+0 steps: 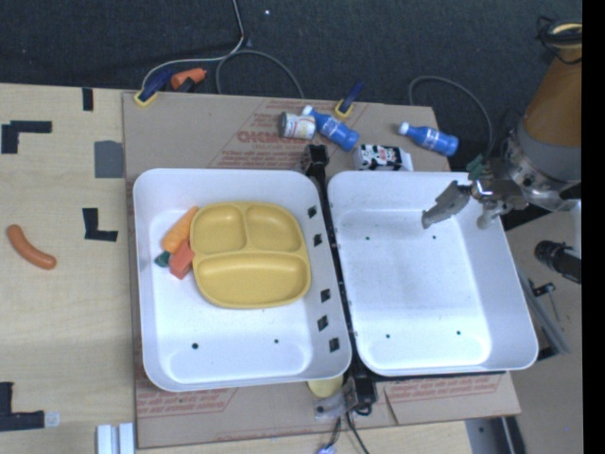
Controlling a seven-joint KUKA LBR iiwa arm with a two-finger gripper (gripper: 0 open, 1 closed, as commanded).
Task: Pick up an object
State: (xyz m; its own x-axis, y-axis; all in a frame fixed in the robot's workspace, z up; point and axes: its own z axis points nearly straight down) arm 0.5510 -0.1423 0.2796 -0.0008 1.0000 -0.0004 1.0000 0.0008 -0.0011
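My fingers (458, 208) sit over the upper right part of the right bin (430, 348), near its back rim. One grey finger (442, 206) points down-left toward the bin floor, the other (488, 218) is a short way to its right, so they look spread apart, nothing between them. Not touching any object. My arm comes in from the right, orange band (556, 93) above the wrist.

Left bin (236, 372) holds a yellow divided tray (250, 253), three compartments, lying flat in the bin's upper middle. Against the tray's left edge: an orange carrot-like piece (178, 230), tilted, with a small red piece (181, 266) and a bit of green just below it. Can't tell exactly what those small bits are. These sit well apart from my fingers, across the divide between the bins.

Outside the bins, on the table: an orange sausage-shaped toy (31, 247) far left, on the wood surface. Behind the bins on the cardboard: a blue-and-white bottle (337, 130) beside a white jar-like thing (297, 125), another blue bottle (430, 139) further right, and a small black-and-white box (383, 158) touching the right bin's back rim. A yellow-and-orange clamp (170, 81) grips the cardboard's back left corner.
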